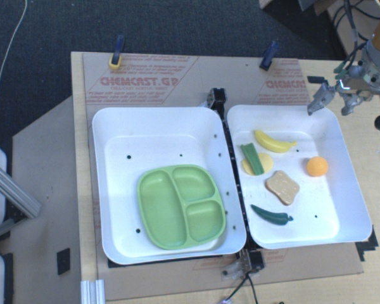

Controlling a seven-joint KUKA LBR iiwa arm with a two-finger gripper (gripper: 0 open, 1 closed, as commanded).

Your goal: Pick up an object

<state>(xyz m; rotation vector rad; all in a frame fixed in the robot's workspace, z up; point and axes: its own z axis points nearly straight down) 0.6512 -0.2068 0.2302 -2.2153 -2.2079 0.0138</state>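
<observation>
While above the right bin's [351, 189] far corner, jaws [333, 105] spread apart, gripping nothing.

Bright, even light from overhead, no hard shadows anywhere. White bins [291, 233] close to blown out, esp. the left bin floor at 9 o'clock, w/ rims washed pale. Soft, short shadow under the green tray [180, 204] toward 6 o'clock. Dark carpet at 11–12 o'clock goes murky, little detail. Overall pic a bit soft and grainy; printing on the board at 12 readable but fuzzy. Gripper [334, 103] at 2 o'clock slightly blurred. Slight skew from the slanted cam.
</observation>
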